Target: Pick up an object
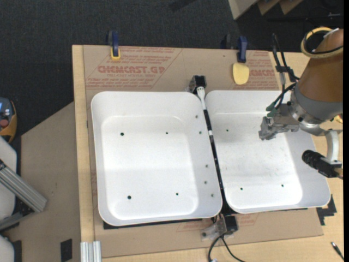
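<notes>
The end effector [271, 125] is hung low over the right bin [262, 195], upper right part; whether it's apart or together can't be told. No object to pick can be made out in that bin or the left bin [147, 168], so plenty of open floor is left, walls close behind.
</notes>
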`<state>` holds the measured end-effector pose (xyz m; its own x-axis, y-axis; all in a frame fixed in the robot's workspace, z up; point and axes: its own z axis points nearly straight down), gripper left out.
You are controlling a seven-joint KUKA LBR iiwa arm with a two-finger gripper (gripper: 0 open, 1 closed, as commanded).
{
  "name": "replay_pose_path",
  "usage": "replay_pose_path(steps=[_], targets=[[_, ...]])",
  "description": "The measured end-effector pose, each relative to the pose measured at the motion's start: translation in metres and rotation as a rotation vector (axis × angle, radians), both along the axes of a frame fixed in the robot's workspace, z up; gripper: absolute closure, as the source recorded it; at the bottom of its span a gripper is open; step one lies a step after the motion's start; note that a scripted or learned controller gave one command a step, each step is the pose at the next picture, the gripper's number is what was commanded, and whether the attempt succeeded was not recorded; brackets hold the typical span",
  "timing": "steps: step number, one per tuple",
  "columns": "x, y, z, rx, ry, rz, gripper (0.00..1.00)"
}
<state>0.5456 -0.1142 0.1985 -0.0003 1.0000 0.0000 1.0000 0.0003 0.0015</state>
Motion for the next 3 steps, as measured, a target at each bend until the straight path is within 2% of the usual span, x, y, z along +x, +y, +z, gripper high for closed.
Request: replay_pose_path(steps=[1,2,3], targets=[[0.021,0.063,0.151,0.000,-0.016,0.008,1.00],[0.023,-0.083,0.190,-0.009,-0.008,-0.012,1.00],[0.049,-0.056,0.123,0.001,0.004,0.001,1.00]])
